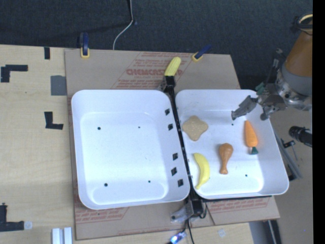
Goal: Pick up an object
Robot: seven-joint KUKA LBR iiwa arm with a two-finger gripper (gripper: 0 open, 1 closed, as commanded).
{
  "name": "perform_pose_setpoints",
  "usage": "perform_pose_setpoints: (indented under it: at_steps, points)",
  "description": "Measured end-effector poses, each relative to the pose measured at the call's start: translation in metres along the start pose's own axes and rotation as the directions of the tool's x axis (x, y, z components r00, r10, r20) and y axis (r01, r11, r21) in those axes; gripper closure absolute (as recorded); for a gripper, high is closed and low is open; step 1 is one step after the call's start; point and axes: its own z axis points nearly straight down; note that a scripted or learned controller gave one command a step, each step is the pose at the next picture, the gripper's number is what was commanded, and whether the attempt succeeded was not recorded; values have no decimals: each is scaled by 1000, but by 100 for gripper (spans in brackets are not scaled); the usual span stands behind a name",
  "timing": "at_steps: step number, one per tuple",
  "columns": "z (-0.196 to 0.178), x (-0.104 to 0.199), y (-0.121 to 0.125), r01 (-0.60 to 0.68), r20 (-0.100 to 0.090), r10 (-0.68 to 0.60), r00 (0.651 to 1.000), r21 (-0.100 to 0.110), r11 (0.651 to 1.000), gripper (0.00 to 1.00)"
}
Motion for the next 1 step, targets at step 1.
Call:
perform_pose_setpoints:
  at_steps: [1]
  points:
    - [100,-26,-75,-6,-4,6,1000,13,1000,0]
